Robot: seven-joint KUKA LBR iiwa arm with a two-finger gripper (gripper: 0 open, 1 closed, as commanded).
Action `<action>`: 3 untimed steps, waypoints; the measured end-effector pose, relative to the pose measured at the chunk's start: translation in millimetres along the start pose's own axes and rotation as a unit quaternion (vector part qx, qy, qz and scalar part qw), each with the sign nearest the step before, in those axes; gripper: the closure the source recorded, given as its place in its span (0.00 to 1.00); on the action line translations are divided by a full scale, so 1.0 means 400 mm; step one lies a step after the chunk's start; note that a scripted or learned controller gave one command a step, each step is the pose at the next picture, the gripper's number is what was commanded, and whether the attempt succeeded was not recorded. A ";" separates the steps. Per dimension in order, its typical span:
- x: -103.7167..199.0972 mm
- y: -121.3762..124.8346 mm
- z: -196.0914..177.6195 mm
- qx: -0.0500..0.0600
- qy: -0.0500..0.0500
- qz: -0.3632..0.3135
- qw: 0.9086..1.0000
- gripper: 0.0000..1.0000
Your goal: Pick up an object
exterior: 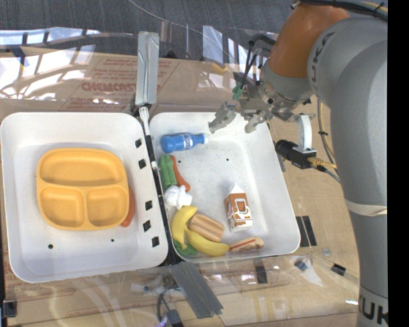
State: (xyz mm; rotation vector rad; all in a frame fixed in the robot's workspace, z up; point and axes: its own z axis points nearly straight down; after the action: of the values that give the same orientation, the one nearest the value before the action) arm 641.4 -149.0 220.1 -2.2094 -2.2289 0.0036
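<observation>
My gripper point(236, 122) hangs over the far edge of the right bin point(273, 176), fingers spread open with nothing between them. Just left of it lies a blue bottle point(182, 142) on its side. Along the bin's left wall sit a green vegetable point(167, 171) with an orange piece beside it and a small white object point(177, 197). Near the front lie a yellow banana point(187, 234), a hot dog bun point(206, 227), a small sandwich-like toy point(248, 244) and a little orange-and-white carton point(238, 210).
The left bin point(27, 251) holds a yellow divided plate point(83, 189) with an orange item along its right side. A cardboard sheet point(109, 80) lies behind the bins. The grey arm point(354, 114) fills the right side.
</observation>
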 end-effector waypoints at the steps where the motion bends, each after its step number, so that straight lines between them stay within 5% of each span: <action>1: 0.008 0.032 0.007 -0.003 -0.001 -0.058 0.998 0.00; 2: -0.036 -0.178 0.254 0.003 0.000 0.038 0.999 0.00; 3: -0.074 -0.413 0.321 0.000 0.000 0.065 0.998 0.00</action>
State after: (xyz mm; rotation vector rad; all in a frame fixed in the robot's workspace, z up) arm 476.1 -180.1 92.2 -2.3497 -2.0806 0.0024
